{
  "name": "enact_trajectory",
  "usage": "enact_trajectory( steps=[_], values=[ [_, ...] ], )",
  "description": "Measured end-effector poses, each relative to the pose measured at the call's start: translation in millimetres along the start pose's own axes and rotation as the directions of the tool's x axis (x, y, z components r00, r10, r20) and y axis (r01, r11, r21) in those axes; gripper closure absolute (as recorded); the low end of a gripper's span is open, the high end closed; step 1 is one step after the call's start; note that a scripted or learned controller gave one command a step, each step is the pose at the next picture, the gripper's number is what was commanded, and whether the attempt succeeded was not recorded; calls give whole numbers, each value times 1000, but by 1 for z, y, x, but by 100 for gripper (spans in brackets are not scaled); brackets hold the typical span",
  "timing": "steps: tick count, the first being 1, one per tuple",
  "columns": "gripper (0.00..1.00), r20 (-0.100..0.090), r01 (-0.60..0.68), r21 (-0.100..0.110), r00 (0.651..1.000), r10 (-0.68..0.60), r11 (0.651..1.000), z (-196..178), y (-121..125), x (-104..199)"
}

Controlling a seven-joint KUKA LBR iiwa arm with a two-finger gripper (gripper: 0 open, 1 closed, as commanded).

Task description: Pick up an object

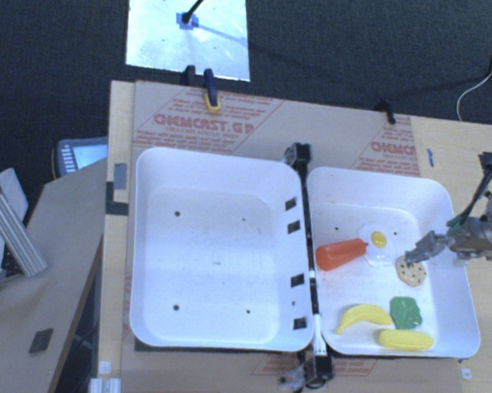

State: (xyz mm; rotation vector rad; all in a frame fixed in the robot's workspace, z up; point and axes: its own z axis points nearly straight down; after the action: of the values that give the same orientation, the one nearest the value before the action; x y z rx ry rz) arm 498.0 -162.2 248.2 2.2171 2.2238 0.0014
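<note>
The right bin holds several toy foods: an orange carrot, a fried egg, a round cookie, a yellow banana, a green piece and a yellow corn cob. My gripper reaches in from the right and hangs just above the cookie, to the right of the egg. Nothing shows in its grasp.
The left bin sits beside the right one, with a black clip strip along the shared wall. The bins rest on a cardboard sheet. A metal plate lies at the back.
</note>
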Motion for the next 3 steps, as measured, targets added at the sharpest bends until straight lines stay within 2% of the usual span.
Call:
enact_trajectory(
  steps=[1, 2, 3],
  values=[
    [0, 2, 6, -10, 1000, -6, 1000, -24, 96, 20],
    [0, -1, 4, -3, 1000, -4, 1000, -62, 55, 55],
    [0, 2, 6, -14, 1000, -6, 1000, -175, 86, 78]
  ],
)
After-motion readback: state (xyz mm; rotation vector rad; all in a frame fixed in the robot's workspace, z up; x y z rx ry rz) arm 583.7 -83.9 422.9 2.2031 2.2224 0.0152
